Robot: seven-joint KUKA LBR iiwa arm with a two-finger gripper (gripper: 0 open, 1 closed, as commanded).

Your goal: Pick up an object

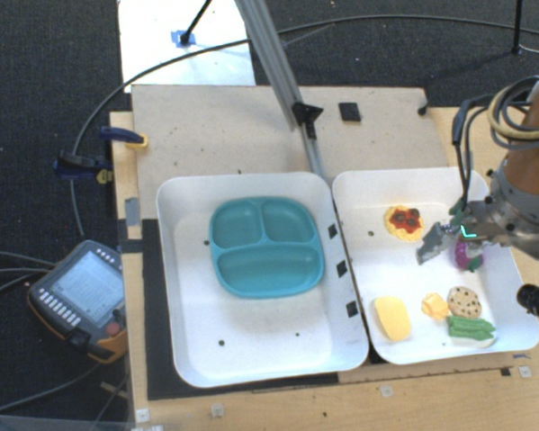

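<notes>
From the overhead camera I see my gripper [447, 243] low over the right bin [358, 192], a purple piece [463, 254] touching it at its right; I cannot tell whether it is held. One pizza slice [403, 221] lies just left, one yellow block [393, 319], one cookie [463, 302], one green pod [470, 328] nearer me. One teal plate [267, 246] sits in the left bin [188, 286].

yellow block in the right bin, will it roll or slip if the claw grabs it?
The yellow block lies flat with a broad face up, so it probably won't roll. Its smooth, rounded edges may slip between fingers. It looks like a light toy, likely stiff.
</notes>
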